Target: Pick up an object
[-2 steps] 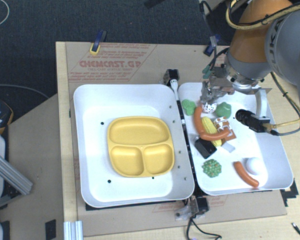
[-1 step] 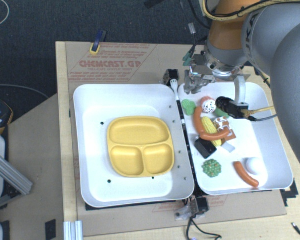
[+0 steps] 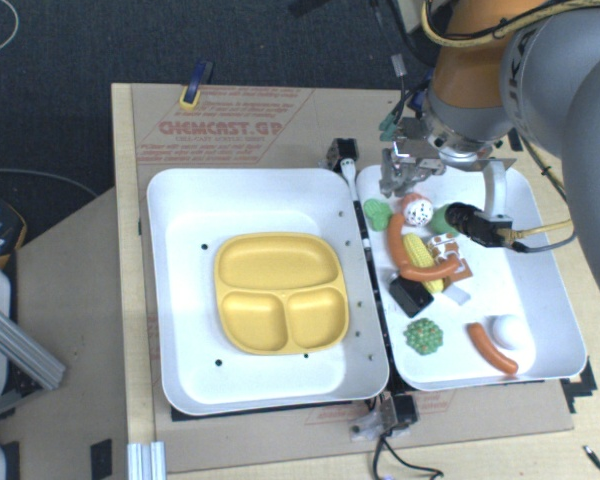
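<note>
Ball (image 3: 416, 211), white and orange with dark spots, lying in the right-hand bin (image 3: 550, 298) near its far left corner. Directly beyond it in the view, the gripper (image 3: 404, 180), poised over that same corner on the grey arm (image 3: 560, 58) reaching in from the right. Cannot tell whether the pincer is spread or pressed together.

Just left of the ball, a green piece (image 3: 378, 211) close to the bin's left wall. On the ball's near side and touching it, corn (image 3: 418, 250), pointing toward the near edge. Along the corn's left flank, a curved sausage (image 3: 396, 236), bending right under the corn's near end. Right of the corn, a small green block (image 3: 442, 240).

Nearer the front, a black block (image 3: 411, 295) just beside the sausage's bend, with a white scrap (image 3: 457, 293) to its right. Nearer still, broccoli (image 3: 423, 336), apart from the rest. Toward the near right corner, a second sausage (image 3: 493, 349) lying at a slant, with an egg (image 3: 508, 329) touching or just beside it on the far side.

In the left-hand bin (image 3: 180, 298), well apart from all this, a yellow tray (image 3: 280, 290) with three compartments, lying flat in the middle.
</note>
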Controlling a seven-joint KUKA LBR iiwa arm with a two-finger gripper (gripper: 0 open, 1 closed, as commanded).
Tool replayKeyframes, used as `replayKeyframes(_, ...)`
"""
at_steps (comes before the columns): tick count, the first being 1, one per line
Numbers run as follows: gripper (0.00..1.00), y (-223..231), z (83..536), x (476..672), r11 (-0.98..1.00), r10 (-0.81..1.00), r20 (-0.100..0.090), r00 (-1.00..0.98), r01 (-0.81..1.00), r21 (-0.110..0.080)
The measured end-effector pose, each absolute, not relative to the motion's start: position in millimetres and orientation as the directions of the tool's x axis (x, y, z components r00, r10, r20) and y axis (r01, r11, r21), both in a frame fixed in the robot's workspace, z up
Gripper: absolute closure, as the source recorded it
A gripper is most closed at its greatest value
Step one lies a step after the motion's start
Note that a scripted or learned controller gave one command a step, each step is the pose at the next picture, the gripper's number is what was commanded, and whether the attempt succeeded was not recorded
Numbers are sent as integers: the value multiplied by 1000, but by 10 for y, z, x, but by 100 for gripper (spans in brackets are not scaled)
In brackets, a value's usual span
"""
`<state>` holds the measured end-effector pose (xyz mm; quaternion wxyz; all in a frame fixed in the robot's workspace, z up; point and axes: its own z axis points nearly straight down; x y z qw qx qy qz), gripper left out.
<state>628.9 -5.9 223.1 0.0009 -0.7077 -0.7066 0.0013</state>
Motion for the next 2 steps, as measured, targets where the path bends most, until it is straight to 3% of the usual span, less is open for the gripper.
replayKeyframes(1,100,-79,2342,6440,2,1000,-1,-2,1000,5)
replayKeyframes(2,100,-11,2208,6479,1,1000,-1,-1,1000,-2)
